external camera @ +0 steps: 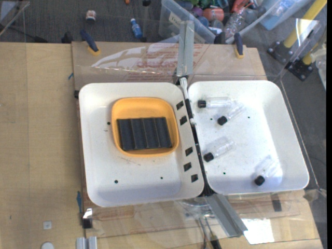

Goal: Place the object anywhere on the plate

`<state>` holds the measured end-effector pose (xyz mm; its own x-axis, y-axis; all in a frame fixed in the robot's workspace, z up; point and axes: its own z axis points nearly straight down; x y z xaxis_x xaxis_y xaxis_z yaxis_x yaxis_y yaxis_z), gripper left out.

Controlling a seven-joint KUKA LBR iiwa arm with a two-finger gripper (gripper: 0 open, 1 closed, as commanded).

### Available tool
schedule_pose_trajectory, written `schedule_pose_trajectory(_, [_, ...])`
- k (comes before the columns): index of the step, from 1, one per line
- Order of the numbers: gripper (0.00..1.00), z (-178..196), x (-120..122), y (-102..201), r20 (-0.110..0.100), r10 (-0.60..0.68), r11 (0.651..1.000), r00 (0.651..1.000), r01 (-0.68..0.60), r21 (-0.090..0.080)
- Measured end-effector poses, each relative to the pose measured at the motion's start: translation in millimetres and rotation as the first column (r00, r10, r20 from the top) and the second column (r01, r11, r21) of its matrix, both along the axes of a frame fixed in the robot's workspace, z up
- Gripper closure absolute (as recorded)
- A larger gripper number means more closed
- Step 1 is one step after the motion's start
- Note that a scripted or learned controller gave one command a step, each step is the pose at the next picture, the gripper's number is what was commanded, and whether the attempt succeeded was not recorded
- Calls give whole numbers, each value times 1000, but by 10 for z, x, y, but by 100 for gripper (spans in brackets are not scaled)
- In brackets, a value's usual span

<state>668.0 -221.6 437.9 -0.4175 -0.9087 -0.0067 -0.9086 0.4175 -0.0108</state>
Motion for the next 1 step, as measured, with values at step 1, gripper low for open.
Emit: schedule_pose_trajectory(1, [100,-3,0,2,-1,272,962,962,-272,-3])
